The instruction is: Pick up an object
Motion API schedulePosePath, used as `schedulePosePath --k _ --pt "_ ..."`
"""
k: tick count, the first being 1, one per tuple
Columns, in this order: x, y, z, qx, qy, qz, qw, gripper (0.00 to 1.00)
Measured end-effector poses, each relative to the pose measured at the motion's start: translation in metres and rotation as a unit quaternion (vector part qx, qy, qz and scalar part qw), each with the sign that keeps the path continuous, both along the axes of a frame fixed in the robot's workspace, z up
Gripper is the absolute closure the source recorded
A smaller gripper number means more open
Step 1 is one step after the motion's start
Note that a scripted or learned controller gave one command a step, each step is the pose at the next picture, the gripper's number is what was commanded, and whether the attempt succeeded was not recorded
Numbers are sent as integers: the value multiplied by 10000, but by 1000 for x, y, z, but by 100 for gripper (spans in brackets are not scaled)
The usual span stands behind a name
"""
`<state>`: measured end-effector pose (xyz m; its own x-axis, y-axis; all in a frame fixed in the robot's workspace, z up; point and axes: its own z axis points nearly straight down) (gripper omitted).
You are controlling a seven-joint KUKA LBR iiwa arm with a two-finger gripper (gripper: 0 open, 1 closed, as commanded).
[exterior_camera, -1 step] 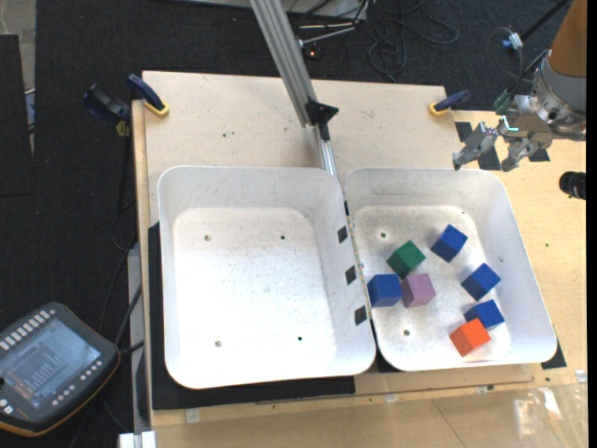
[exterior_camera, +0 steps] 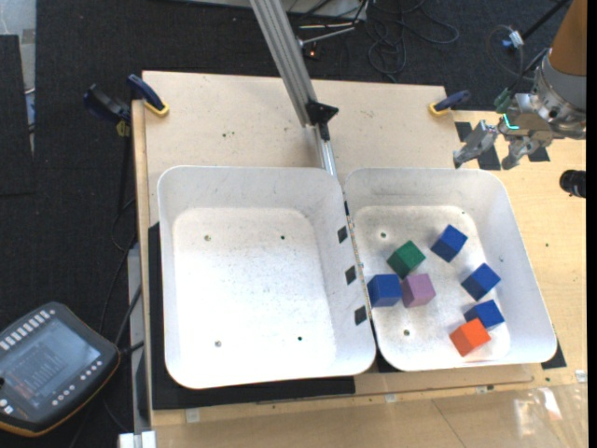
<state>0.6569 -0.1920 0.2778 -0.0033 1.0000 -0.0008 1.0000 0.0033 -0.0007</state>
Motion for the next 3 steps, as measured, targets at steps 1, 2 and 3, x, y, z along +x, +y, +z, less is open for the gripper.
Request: schedulePosePath --k 1,2,3 --pt "-10 4 -51 6 21 -16 10000 0" --pt "-7 8 -114 9 27 -4 10000 0" --pt "1 9 -161 4 12 0 10000 0"
